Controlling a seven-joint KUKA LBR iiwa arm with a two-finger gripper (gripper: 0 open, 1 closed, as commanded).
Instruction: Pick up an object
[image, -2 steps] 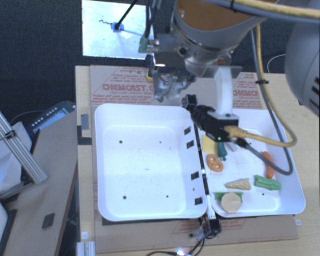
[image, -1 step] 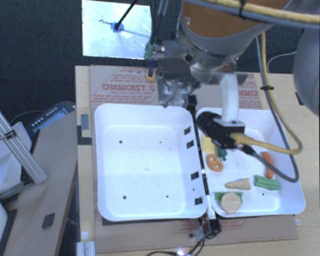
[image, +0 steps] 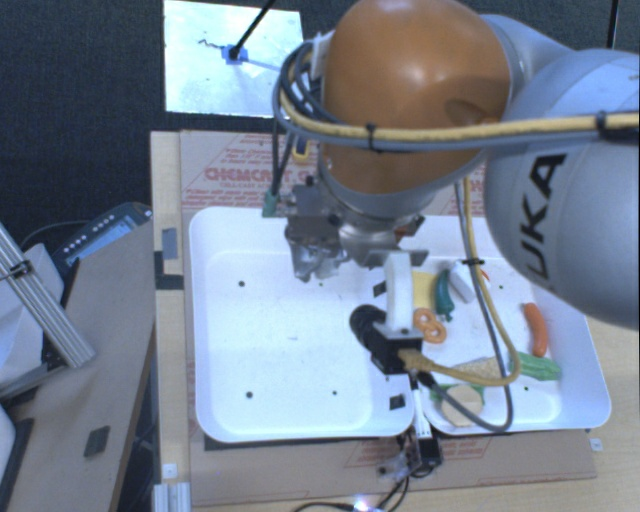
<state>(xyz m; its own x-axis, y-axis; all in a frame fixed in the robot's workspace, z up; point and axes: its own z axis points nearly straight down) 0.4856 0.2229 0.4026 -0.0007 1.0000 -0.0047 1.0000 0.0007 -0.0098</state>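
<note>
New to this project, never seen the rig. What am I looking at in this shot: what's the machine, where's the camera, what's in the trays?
One fixed camera looks down at a slant on a bench. The large grey and orange shape is a KUKA robot arm reaching in from the right; it sits close under the camera, so it hides much of the scene. Its gripper hangs at the arm's lower end over the left bin, and the view does not show anything between its fingers. Two shallow white bins sit side by side. The right bin holds small toy-like items: an orange sausage-shaped piece, a green piece, a yellow piece and an orange ring-shaped piece. Cables run across the front.
</note>
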